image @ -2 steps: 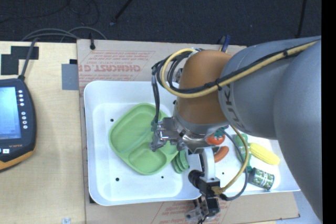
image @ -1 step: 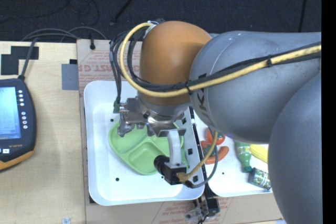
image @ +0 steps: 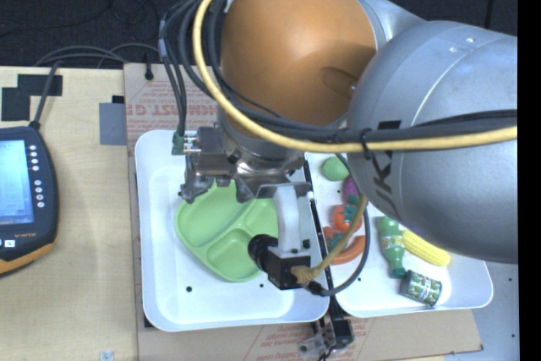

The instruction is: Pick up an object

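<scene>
Green divided plate is the object I would go for, since it lies in the left bin directly under the gripper, with its larger part showing to the left and below the wrist body. I cannot tell the state of the tool, because the orange band and the grey arm cover the tip from above. To do this step well, I would take the plate by its raised rim or by one of the ridges between the compartments, not on the flat floor, because a shallow plastic plate gives nothing to pinch from above. I would come down slowly and straight, so the plate does not slide on the smooth white bottom of the bin. The yellow cable and the black hose hang close to the plate, and I think they may touch it, but the view is poor there. On the far side of the tool, the right bin holds small toys: a corn cob, a small can and some orange pieces. Both bins sit on cardboard over a pale wooden bench, with a teach pendant well apart beyond the left bin, and dark floor with cables behind.
</scene>
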Robot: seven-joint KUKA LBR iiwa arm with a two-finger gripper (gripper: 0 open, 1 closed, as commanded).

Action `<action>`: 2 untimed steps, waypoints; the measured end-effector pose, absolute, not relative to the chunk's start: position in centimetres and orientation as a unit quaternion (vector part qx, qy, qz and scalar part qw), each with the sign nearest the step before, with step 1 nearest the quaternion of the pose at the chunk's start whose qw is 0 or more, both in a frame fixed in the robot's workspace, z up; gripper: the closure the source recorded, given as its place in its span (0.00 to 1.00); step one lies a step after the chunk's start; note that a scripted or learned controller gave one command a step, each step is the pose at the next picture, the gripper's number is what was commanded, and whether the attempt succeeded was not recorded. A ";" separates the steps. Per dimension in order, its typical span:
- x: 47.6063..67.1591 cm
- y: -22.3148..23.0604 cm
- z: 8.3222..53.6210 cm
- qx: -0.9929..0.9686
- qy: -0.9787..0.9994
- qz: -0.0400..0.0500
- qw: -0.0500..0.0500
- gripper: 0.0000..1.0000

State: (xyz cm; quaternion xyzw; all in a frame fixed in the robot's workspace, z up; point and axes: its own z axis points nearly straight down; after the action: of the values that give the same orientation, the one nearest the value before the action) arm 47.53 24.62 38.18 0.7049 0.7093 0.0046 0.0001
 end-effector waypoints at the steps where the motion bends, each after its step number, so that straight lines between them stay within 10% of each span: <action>1: 47.5 24.5 38.4 0.704 0.710 -0.004 -0.001 1.00; 2: 47.6 24.3 54.7 0.706 0.708 0.007 0.002 1.00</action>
State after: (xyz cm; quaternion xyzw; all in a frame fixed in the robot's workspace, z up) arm 47.63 24.28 54.74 0.7063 0.7079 0.0073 0.0022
